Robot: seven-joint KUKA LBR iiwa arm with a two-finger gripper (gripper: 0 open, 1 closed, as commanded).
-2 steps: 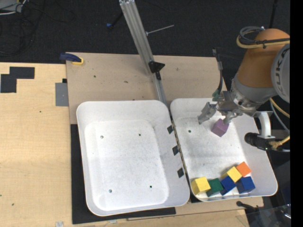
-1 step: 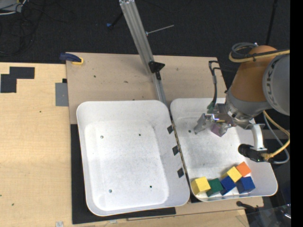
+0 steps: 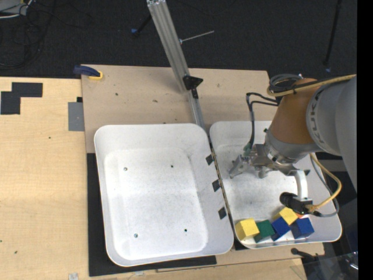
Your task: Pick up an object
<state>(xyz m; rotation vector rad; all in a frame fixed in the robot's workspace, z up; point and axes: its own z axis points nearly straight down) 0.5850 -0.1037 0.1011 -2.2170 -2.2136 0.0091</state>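
Note:
Several small blocks lie in the near corner of the right bin (image 3: 230, 139): a yellow block (image 3: 247, 227), a green block (image 3: 264, 231), a blue block (image 3: 280, 228), a second yellow block (image 3: 288, 216) and a second blue block (image 3: 302, 227). My gripper (image 3: 246, 169) hangs over the middle of the right bin, up and to the left of the blocks and well apart from them. It is open, and its fingers have bare bin floor between them.
The left bin (image 3: 116, 150) sits beside the right one, with black clips (image 3: 215, 185) along the shared rim. A slanted aluminium rail (image 3: 172, 45) rises behind the bins. The arm's cable (image 3: 326, 200) loops over the right bin's near right side.

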